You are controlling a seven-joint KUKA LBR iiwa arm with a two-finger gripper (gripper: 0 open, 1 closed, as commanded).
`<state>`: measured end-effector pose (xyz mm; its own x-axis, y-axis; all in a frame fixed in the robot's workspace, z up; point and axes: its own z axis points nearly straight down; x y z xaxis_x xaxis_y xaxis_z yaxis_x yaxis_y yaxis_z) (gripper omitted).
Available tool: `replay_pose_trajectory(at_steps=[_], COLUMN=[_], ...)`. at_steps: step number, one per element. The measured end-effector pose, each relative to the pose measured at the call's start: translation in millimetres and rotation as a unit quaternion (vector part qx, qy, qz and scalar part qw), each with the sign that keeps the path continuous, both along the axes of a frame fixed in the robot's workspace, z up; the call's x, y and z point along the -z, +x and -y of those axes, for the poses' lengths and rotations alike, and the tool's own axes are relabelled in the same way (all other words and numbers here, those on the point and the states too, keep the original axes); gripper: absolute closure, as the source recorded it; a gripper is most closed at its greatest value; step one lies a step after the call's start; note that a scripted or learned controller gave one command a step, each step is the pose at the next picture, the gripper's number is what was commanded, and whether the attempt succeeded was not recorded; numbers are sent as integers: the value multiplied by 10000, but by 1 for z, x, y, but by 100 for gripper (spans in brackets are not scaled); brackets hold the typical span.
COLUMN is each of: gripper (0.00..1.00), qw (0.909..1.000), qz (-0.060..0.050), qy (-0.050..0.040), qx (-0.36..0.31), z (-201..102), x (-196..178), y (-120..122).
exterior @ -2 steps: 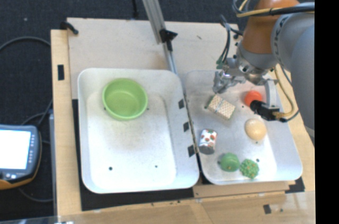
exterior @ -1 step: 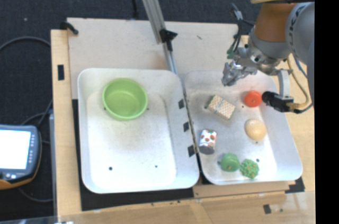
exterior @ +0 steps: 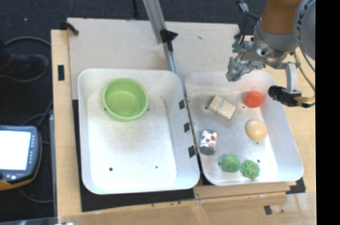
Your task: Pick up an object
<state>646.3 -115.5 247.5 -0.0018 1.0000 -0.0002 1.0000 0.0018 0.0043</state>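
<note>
My gripper [exterior: 234, 73] hangs above the back edge of the right bin [exterior: 289, 136], with nothing seen between its fingers. Below it lie a patterned tan block [exterior: 222, 107], a small red object [exterior: 254, 99] and a pale yellow egg-shaped object [exterior: 256, 129]. A white cube with red spots [exterior: 208, 140] rests near the bin's left wall. Two green objects, one smooth [exterior: 230, 162] and one bumpy [exterior: 249, 168], sit at the bin's front.
A green bowl [exterior: 125, 99] stands at the back of the left bin [exterior: 133, 165]. A slanted aluminium bar [exterior: 151, 0] rises from the divide between the bins. A tablet device [exterior: 16, 152] lies off the bench at the left.
</note>
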Motion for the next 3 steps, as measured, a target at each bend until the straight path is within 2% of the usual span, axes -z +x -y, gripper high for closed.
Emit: replay_pose_trajectory(at_steps=[1,2,3], gripper=[100,100,100], qw=[10000,10000,10000], qz=[-15,-26,-25], qy=[8,4,1], qx=[-26,-23,-22], z=[-48,-101,-151], x=[-9,-1,12], y=[-11,-34,-43])
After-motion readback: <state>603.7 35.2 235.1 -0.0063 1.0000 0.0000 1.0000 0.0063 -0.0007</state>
